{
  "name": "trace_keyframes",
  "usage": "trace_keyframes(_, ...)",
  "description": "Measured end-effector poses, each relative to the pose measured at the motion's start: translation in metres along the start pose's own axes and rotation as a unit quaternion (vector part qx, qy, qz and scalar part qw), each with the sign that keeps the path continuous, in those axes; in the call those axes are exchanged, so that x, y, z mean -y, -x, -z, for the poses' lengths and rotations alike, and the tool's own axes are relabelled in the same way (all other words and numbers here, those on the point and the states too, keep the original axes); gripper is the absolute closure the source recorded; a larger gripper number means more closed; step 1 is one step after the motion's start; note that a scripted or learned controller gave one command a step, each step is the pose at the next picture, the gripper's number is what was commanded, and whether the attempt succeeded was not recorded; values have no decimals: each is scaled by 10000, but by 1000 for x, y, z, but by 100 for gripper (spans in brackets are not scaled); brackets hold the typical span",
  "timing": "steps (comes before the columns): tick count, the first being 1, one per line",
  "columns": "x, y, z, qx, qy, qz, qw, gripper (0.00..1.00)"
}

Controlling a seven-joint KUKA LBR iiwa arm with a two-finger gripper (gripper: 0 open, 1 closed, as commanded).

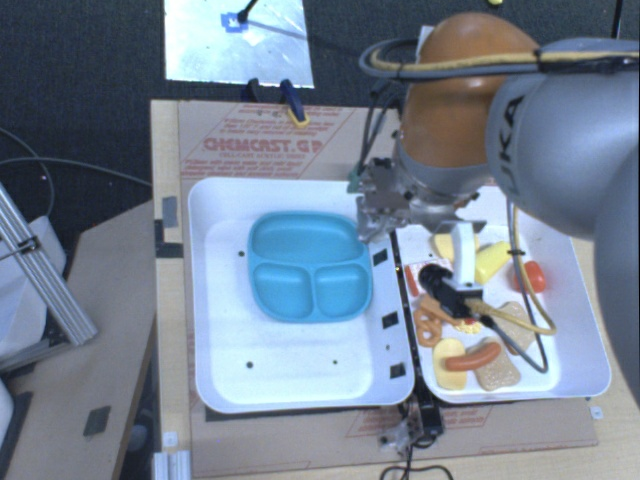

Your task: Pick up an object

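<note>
Station: two shallow white bins side by side, mid-frame. The left bin (225, 368) holds one item, a light blue moulded plastic plate with three compartments (305, 280), lying flat in the bin's upper middle. The right bin (585, 363) holds a cluster of toy food towards its left and lower part:
- a yellow plastic wedge (490, 261)
- a red-orange rounded piece (533, 276)
- a brown pretzel (430, 318)
- a reddish sausage (472, 356)
- a speckled tan bread slice (498, 373)

Tool: the gripper (372, 223) hangs over the wall shared by the two bins, just beside the plate's upper right corner. The wrist housing hides the working end. How far it is open cannot be told, and nothing is seen in its hold.

Task status, as judged: nothing is lifted yet. The nearest candidate is the blue plate. The toy food lies lower right of the tool.

Risks, as judged:
- The tool sits almost on the dividing wall, so a straight descent could strike the wall rather than any object.
- The plate is wide, smooth and low-rimmed. A pinch on its corner could slip, or tip it on lifting.
- The toy food is packed close, some pieces touching. A grasp there could close on two items, or push them aside and come up with none
</note>
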State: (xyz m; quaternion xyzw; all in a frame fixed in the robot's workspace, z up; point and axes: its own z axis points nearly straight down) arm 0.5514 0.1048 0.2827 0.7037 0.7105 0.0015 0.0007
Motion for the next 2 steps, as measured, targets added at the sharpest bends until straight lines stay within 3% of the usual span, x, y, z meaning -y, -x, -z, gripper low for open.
trace_keyframes(1,0,0,0,3,-3,-1,10000,0)
trace_keyframes(2,-1,0,10,-1,6,28,10000,100)
